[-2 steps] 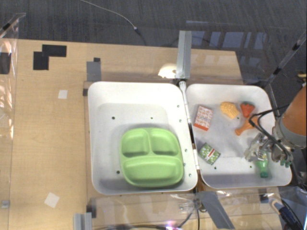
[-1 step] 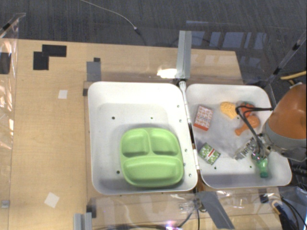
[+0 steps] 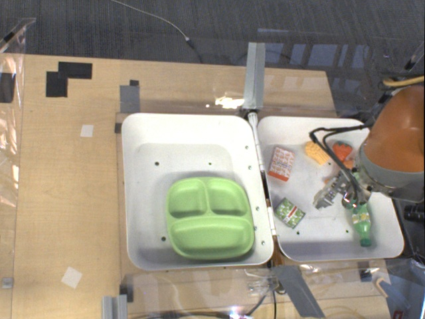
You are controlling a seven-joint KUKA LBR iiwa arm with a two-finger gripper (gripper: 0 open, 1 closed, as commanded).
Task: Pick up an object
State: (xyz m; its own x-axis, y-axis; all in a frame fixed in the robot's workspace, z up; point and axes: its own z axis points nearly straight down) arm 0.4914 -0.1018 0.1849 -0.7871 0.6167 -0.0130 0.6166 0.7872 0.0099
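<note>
The pincer [image 3: 327, 197] hangs low over the right bin [image 3: 312, 241], near its middle, at the end of the grey arm with the orange band [image 3: 397, 135]. Its metal fingers point toward the left and a little down in the view. They look close together, but the picture is too blurred there to tell how far they are open, and no object is seen between them. Below the tips is bare white floor of the bin; whether they touch it cannot be told.

All other places are given from the pincer. Nearest to the camera, to the right and slightly below it, lies a green bottle [image 3: 361, 221]. Its long axis runs almost straight up and down in the view, with the cap end toward the near wall of the bin. Its upper end is just beside the wrist of the arm.

To the left and a little below the pincer lies a small green packet [image 3: 289, 212], turned at a diagonal.

Further away, up and to the left, is a red and white packet [image 3: 281, 163], long axis nearly vertical in the view. Straight above the pincer are a yellow object [image 3: 317, 153] and an orange-red object [image 3: 342, 151], partly behind a black cable [image 3: 324, 137].

Far to the left, in the left bin [image 3: 143, 135], rests a green divided tray [image 3: 210, 216].
</note>
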